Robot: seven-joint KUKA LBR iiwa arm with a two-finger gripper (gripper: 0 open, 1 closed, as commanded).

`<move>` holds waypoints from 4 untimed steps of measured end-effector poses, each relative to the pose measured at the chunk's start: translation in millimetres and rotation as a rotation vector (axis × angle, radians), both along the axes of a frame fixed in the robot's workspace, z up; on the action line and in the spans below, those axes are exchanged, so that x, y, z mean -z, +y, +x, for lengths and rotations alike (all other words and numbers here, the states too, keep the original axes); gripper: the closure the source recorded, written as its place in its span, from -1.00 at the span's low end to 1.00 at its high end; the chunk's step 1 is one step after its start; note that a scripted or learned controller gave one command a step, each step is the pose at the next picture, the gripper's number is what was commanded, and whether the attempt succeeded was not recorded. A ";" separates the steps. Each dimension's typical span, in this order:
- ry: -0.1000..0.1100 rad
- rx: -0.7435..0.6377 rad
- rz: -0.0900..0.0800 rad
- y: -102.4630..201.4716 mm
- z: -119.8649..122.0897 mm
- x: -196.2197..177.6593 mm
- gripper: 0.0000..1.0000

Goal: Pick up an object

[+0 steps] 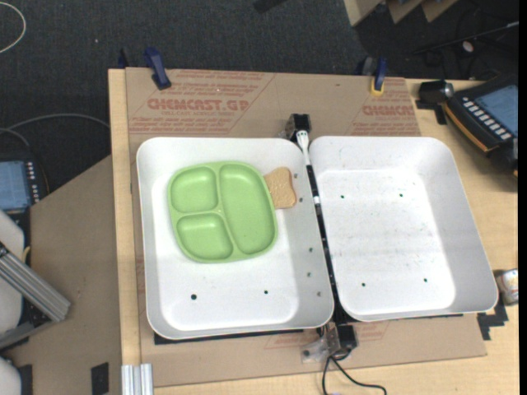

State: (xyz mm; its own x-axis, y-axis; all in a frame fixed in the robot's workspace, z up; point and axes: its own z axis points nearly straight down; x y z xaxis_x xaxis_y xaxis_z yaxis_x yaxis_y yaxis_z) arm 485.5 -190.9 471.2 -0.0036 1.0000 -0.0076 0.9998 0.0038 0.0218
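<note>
A green plate [222,211] with three compartments lies in the left white bin [222,303], toward its back half. A tan, toast-like slice [282,188] rests against the plate's right rim, near the bin's right wall. The right white bin [399,229] shows only small dark specks on its floor.
Both bins sit on a brown cardboard sheet [198,97] held by a blue clamp [156,68] at the back left and another clamp [378,76] at the back right. A handheld device [490,118] lies at the right edge. Cables run along the bench's front.
</note>
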 end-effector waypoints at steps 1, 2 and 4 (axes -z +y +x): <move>0.015 0.002 0.003 -0.4 0.3 -0.8 1.00; 0.033 0.001 0.012 33.3 -7.0 106.0 1.00; 0.031 0.002 0.011 5.2 -7.1 99.2 1.00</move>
State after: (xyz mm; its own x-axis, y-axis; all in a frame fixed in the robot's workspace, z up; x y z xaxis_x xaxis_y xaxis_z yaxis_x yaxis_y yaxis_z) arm 478.4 -185.6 372.0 -0.0013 1.0000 0.0039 1.0000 0.0013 -0.0090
